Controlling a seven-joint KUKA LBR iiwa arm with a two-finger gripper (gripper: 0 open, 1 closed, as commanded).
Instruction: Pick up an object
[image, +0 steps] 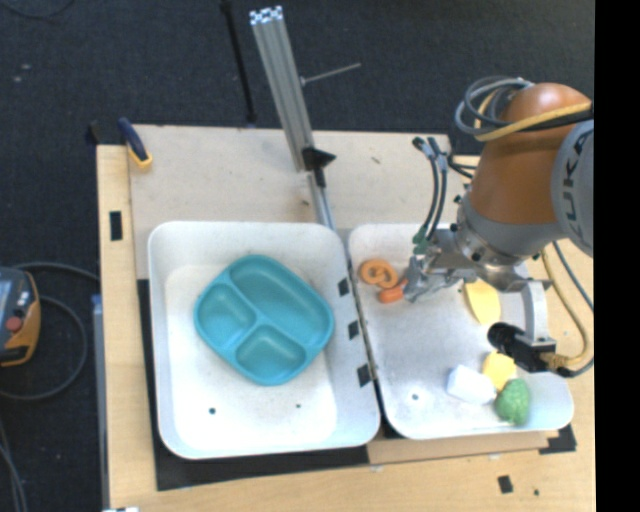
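Green lumpy object (513, 401), near corner.

Glossy teal plastic tray (264, 318), matt white bins (180, 420), wood bench (200, 170), prob. aluminium post (285, 85).

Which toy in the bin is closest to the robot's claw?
The orange toy by the right bin's left wall lies right beside the gripper. The white block, yellow piece and green toy sit farther off, in the near corner.

A divided tray (264, 318) lies in the left bin (175, 420); a pretzel (376, 272) and small toys (492, 385) lie in the right bin (420, 420).
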